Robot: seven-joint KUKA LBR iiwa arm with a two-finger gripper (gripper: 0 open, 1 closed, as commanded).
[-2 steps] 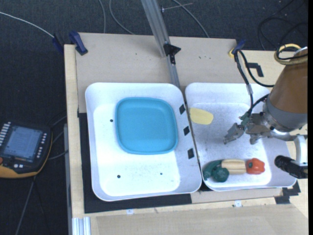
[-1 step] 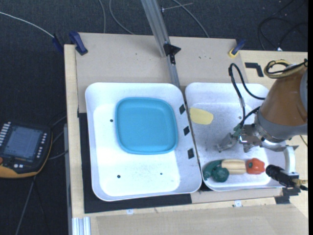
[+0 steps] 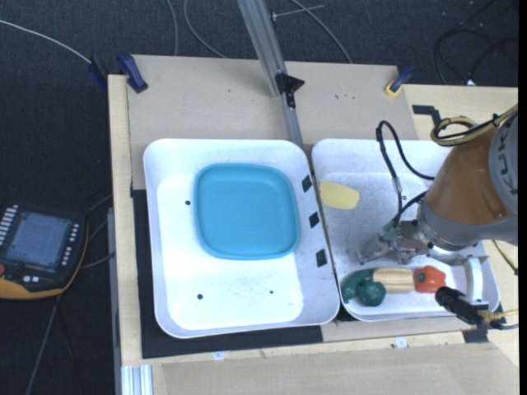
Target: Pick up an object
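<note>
So the gripper point(image 3: 387, 249) is seen low in the right bin point(image 3: 362, 159), just above a tan cylinder point(image 3: 395, 281), a dark green lump point(image 3: 362, 289) and a red piece point(image 3: 427, 279). Open or shut can't be told. A blue plate point(image 3: 247, 211) is sat in the left bin point(image 3: 165, 245).

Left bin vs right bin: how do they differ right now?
Left bin holds one large blue plate; right bin holds several small items: a yellow piece, a green object, a tan block and a red object. The arm's tool is over the right bin, while nothing reaches over the left bin. Both are shallow, white and rounded at the corners, side by side on the bench.
</note>
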